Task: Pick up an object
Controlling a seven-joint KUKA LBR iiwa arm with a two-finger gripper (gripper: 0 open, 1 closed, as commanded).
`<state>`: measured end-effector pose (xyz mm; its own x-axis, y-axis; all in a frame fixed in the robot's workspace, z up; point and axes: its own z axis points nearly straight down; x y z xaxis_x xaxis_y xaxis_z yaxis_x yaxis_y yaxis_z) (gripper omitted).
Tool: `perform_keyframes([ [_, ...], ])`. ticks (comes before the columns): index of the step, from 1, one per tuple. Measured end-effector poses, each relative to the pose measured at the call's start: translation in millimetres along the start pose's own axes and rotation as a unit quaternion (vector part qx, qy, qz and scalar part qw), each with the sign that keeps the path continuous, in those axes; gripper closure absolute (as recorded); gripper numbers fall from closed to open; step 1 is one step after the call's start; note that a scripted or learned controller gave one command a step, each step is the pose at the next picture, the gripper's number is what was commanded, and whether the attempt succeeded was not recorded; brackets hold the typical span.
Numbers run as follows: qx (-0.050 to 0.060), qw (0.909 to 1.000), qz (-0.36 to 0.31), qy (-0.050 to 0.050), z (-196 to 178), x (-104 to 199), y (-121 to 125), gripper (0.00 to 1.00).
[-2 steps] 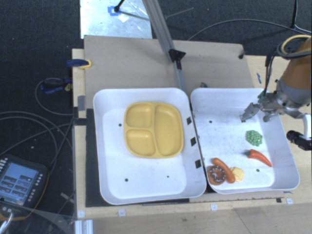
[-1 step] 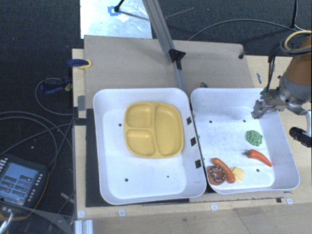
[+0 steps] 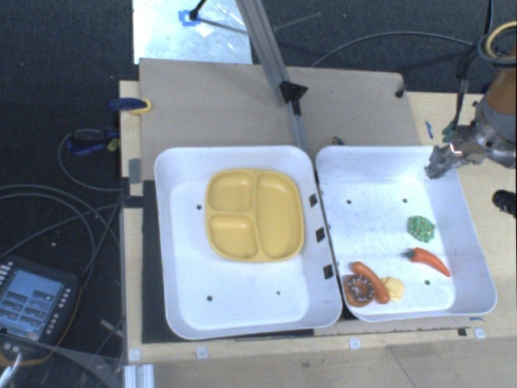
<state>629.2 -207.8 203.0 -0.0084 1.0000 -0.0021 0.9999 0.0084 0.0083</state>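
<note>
In the right bin point(image 3: 380, 176) lie a green broccoli piece point(image 3: 420, 229), an orange carrot point(image 3: 429, 260), a red sausage point(image 3: 370, 280), a brown donut point(image 3: 357, 290) and a small pale yellow piece point(image 3: 393, 288). The last three cluster at the bin's front edge. My gripper point(image 3: 443, 162) hangs over the bin's back right corner, well behind the broccoli, with nothing visible between its fingers.
The left bin point(image 3: 186, 297) holds a yellow divided plate point(image 3: 254, 215). A grey pole point(image 3: 266, 39) slants across the back of the bench. Cables and a handheld pendant point(image 3: 28, 297) lie off the bench at left.
</note>
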Motion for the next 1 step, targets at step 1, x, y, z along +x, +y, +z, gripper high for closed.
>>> perform_keyframes([
  [1,0.000,1.0000,0.000,0.000,-44.6,0.0,1.9,1.00],
])
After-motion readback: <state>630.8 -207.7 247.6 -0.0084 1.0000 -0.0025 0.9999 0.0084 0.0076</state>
